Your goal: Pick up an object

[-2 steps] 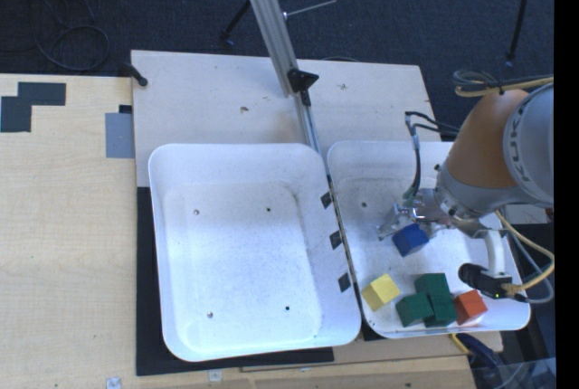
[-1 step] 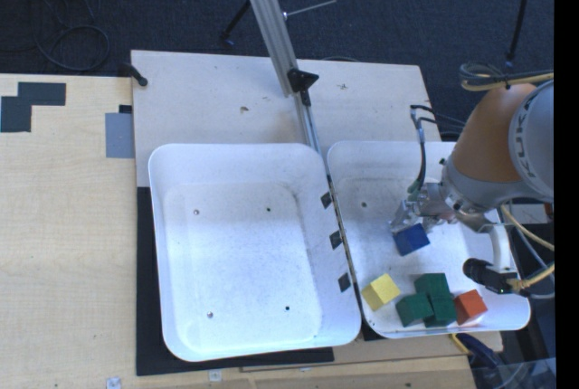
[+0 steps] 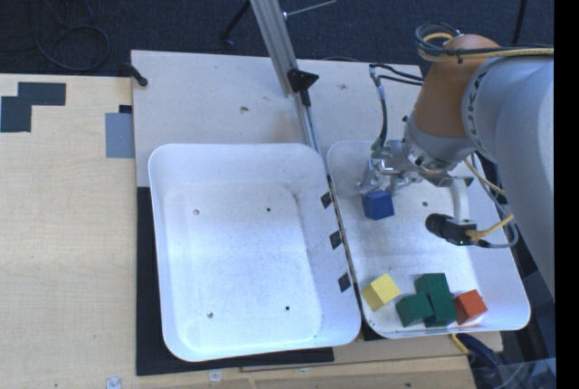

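Note:
My gripper point(image 3: 377, 188) reaches down over the upper left part of the right bin point(image 3: 507, 306). A blue block point(image 3: 378, 205) sits between its fingertips, and the gripper is shut on it. Along the right bin's front edge lie a yellow block point(image 3: 381, 290), a green block point(image 3: 427, 299) and an orange-red block point(image 3: 469, 306), all well apart from the gripper.
The left bin point(image 3: 172, 197) stands beside the right one, with a divider carrying black clips point(image 3: 335, 238) between them. A slanted aluminium post point(image 3: 271, 21) rises behind the bins. A black cable fitting point(image 3: 452, 229) hangs off the arm to the right of the block.

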Tool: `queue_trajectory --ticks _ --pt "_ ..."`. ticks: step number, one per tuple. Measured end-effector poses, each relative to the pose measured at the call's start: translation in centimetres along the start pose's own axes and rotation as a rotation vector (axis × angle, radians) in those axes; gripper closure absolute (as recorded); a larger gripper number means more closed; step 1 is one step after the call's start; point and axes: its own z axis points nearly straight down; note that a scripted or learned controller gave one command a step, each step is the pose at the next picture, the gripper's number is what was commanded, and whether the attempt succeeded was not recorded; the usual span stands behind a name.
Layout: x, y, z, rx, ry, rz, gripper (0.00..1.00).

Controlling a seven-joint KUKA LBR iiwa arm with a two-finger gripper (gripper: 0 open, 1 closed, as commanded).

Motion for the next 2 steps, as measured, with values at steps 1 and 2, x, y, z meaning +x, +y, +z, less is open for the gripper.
queue_trajectory --ticks 1,2 --pt "4.08 -5.8 -7.09 0.002 0.001 0.002 1.0" --pt "3.96 -5.77 -6.66 0.006 -0.001 0.003 0.0"
